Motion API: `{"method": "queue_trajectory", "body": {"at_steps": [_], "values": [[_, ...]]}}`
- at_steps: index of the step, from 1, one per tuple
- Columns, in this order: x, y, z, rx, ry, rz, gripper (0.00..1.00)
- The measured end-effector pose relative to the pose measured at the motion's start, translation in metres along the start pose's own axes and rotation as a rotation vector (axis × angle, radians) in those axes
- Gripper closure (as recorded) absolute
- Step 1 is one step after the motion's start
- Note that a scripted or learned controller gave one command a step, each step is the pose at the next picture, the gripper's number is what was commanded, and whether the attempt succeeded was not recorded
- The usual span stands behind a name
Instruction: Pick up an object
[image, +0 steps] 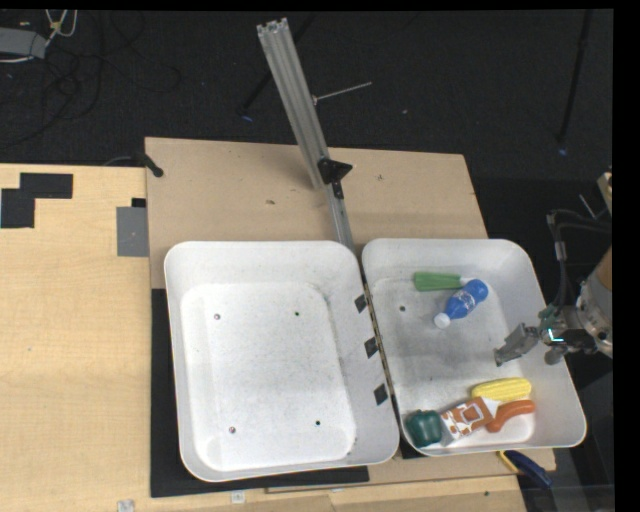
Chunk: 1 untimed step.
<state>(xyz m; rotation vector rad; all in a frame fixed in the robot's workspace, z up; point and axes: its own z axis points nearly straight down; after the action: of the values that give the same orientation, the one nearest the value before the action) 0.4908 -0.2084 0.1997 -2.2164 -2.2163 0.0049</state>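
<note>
The right bin (405, 340) holds several objects. A green stick (436, 282) lies at the back, with a small blue bottle with a white cap (461, 301) just in front of it. Along the front edge lie a yellow corn-like piece (501, 388), an orange curved piece (507, 411), a white and orange packet (464, 418) and a dark green cup (424, 428). My gripper (517, 343) reaches in over the bin's right rim, above the bin floor between the bottle and the yellow piece. Nothing is visible between its fingers.
The left bin (262, 360) sits beside the right one, joined by black clips (371, 346). A grey metal rail (300, 105) slants up from the back of the bins. A blue and yellow item (522, 463) lies on the bench in front of the right bin.
</note>
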Motion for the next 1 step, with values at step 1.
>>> {"method": "queue_trajectory", "body": {"at_steps": [1], "values": [[-0.0006, 0.0008, -0.0021, -0.005, -0.001, 0.002, 0.00]]}}
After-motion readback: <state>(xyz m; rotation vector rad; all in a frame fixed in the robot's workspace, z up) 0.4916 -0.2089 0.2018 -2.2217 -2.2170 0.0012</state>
